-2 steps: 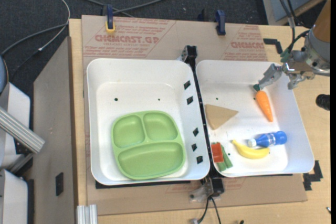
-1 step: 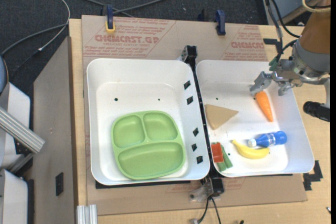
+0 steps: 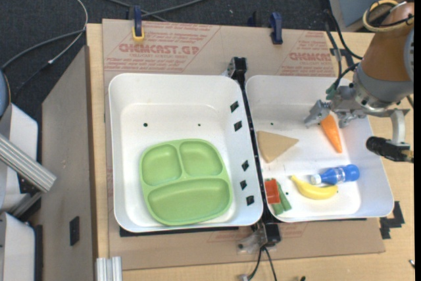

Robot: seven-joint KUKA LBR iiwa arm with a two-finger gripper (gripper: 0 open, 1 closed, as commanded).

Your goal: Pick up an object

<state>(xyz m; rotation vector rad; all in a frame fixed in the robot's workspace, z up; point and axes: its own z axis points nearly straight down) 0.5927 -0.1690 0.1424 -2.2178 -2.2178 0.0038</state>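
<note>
Camera view: both bins are seen from above at a slant.
Gripper (image 3: pixel 331 112): it is lowered into the right bin (image 3: pixel 289 92), right at the upper end of the carrot (image 3: pixel 333 133).
Jaws: whether they are apart or together cannot be told; the metal parts are too small and cluttered.
Carrot: it is seen lying on the bin floor below the gripper, judged the likely target.
Other right-bin objects: a tan wedge (image 3: pixel 274 143), a banana (image 3: pixel 314 188), a blue bottle (image 3: pixel 337 175) and a red-green block (image 3: pixel 275 195) are spread apart, which keeps each one reachable.
Left bin (image 3: pixel 125 141): a green divided plate (image 3: pixel 187 179) is held flat there.
</note>
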